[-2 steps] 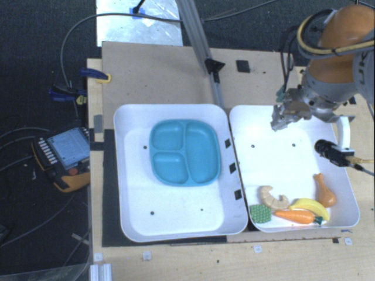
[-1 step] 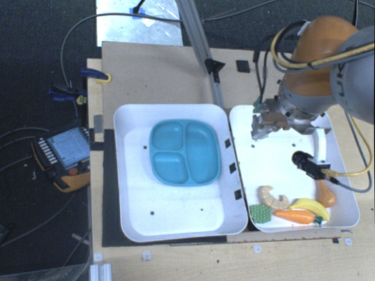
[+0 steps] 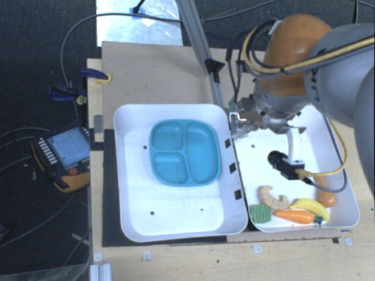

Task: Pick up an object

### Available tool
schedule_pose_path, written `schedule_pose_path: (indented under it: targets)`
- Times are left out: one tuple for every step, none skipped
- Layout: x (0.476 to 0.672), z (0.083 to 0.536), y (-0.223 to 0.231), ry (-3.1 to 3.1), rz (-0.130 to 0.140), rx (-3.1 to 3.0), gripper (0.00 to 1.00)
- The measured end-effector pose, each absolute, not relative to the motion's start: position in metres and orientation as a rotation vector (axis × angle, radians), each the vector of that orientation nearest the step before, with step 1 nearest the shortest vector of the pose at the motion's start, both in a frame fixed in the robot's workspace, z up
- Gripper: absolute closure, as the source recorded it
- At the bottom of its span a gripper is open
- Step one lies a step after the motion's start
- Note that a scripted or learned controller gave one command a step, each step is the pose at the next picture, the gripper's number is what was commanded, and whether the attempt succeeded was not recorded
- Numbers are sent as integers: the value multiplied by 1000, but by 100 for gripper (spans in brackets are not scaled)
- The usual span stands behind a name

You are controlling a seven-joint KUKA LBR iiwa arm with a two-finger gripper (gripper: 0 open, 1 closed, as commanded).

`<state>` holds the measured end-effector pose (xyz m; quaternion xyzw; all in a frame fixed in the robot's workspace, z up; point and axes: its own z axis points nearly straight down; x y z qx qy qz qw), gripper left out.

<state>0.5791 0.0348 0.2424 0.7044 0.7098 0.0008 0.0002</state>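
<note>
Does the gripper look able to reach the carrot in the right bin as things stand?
Probably yes: the carrot lies uncovered by the near wall of the right bin, and the gripper hangs by that bin's left rim. The banana beside it may crowd a grasp.

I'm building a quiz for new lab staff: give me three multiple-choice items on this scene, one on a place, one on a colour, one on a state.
1. Where does the carrot lie? A) on the floor B) in the view's right bin C) on the bench
2. What colour is the divided plate? A) red B) blue C) white
3. How does the plate sit? A) upside down B) on edge C) hollows facing up

B: it lies by the banana inside that bin. B: plainly blue. C: its compartments show.
</note>
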Motion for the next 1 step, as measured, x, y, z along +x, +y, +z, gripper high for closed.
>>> schedule_pose_path:
  targets:
    - [568, 226, 83, 2233, 1, 2212, 100]
